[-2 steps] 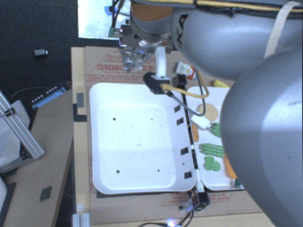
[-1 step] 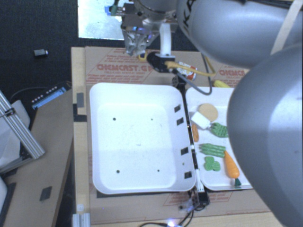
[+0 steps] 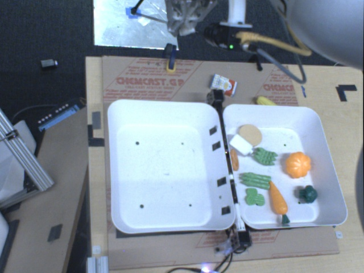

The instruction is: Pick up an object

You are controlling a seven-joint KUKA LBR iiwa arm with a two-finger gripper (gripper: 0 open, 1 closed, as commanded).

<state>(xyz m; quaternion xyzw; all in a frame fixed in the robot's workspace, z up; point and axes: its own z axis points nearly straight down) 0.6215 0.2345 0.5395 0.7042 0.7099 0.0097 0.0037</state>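
While the gripper (image 3: pixel 181 23) hangs beyond the right bin (image 3: pixel 324 147), jaws unreadable, it's pre-grasp; next: drop onto the carrot (image 3: pixel 277 198).

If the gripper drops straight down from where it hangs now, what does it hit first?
Probably the brown cardboard sheet behind the left bin, near the small blue-and-yellow object. The gripper hangs at the view's top, beyond both bins, not over the toy food. Depth is unclear, so this is a guess.
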